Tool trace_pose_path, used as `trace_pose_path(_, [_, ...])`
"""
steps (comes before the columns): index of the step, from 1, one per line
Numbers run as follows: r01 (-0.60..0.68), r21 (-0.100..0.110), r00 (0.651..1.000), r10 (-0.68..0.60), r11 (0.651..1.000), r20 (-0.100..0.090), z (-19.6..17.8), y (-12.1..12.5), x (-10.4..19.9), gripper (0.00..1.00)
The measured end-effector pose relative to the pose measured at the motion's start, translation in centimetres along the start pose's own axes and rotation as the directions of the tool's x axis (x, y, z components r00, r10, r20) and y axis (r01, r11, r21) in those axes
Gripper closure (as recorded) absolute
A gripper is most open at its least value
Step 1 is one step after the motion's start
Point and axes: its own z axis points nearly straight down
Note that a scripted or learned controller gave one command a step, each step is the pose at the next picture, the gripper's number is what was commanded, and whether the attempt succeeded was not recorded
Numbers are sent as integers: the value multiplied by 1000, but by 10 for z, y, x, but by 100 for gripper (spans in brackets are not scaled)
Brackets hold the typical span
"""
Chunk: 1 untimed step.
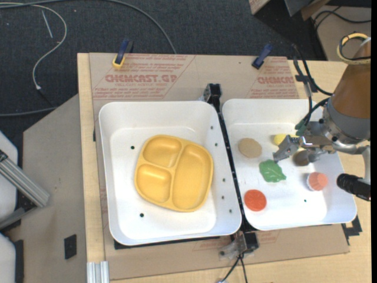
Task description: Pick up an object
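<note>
In the right bin [330, 214] lie several small items: a tan round piece [250, 148], a yellow piece [279, 139], a green lump [272, 171], a red-orange disc [255, 200], a pink-orange piece [317, 181] and a dark brown piece [302, 158]. My gripper [297, 151] hangs low over the bin's middle right, directly beside and partly over the brown piece. The yellow piece is just to its left and the green lump below left. The arm's grey wrist and orange band cover the bin's far right corner.
The left bin [112, 158] holds a yellow divided plate [174, 172]. A black divider with clamps runs between the bins. Blue clips hold the cardboard sheet at the back. Cables trail over the dark floor beyond the bench.
</note>
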Motion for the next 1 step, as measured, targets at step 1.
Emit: trace_pose_path(1, [3, -13, 1000, -3, 1000, 2, -6, 2, 0, 0])
